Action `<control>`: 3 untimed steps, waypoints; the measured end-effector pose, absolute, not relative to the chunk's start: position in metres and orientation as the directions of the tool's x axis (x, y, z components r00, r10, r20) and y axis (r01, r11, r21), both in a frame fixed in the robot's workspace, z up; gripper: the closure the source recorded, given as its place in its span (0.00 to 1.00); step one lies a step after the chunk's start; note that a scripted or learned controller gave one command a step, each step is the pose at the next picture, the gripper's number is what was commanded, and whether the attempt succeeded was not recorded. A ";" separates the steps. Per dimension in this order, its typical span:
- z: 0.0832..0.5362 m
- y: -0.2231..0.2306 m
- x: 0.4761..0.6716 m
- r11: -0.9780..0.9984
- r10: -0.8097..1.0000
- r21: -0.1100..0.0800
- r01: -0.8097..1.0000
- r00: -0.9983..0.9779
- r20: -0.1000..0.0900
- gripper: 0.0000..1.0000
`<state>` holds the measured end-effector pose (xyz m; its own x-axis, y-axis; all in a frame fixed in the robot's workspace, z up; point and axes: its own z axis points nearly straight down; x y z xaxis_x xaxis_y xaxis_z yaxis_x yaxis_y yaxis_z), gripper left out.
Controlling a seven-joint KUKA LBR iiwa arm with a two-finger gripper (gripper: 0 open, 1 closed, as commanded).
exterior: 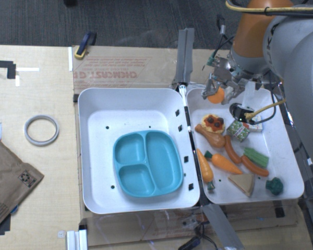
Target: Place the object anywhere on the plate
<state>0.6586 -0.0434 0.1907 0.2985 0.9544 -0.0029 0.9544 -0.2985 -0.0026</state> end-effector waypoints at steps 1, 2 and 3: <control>0.191 0.022 0.577 -0.014 1.000 -0.004 1.000 0.014 0.000 1.00; 0.191 0.091 0.535 0.306 0.952 -0.004 0.952 -0.306 0.000 1.00; 0.191 0.090 0.535 0.305 0.952 -0.004 0.952 -0.305 0.000 0.00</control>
